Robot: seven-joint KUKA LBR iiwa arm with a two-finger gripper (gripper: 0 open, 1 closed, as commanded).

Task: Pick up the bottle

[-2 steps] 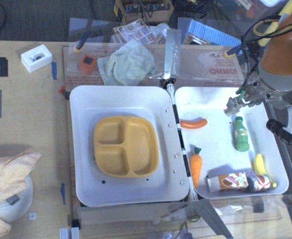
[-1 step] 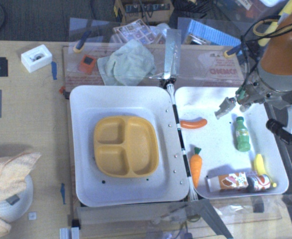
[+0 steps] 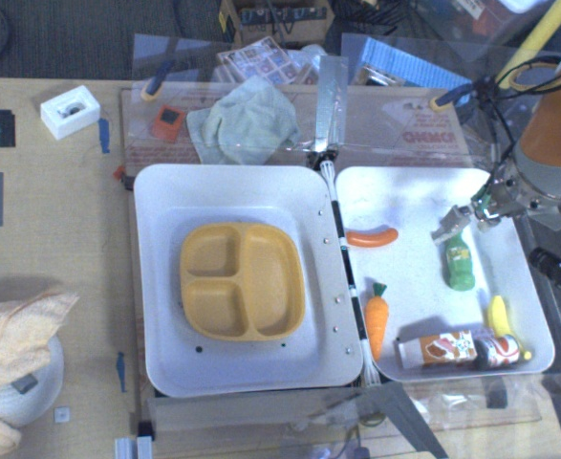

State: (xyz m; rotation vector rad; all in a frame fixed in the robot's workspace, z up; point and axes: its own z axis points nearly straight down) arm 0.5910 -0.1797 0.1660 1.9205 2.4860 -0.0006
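Seemingly two bottles [image 3: 460, 263], one carrot [image 3: 377, 321], one sausage [image 3: 372, 238].

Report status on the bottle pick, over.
End effector above right bin, just over green bottle. Nothing gripped. Bottle lies flat, untouched. Banana and sauce bottle nearby, not blocking.

I take the divided plate [image 3: 243, 281] as my landmark; it lies in the middle of the left bin [image 3: 156, 256]. To the right of the plate is the right bin [image 3: 409, 185], just beside the left one. In it, nearest to the plate, I see the sausage [image 3: 372, 238] and, in front of it, the carrot [image 3: 377, 321]. Further right from the plate lies the small bottle [image 3: 459, 261], with the gripper [image 3: 460, 220] just behind it. The large bottle [image 3: 460, 350] lies along the front wall, and the banana [image 3: 499, 315] just behind its right end. Behind the plate, outside the bins, lies a cloth [image 3: 245, 120].
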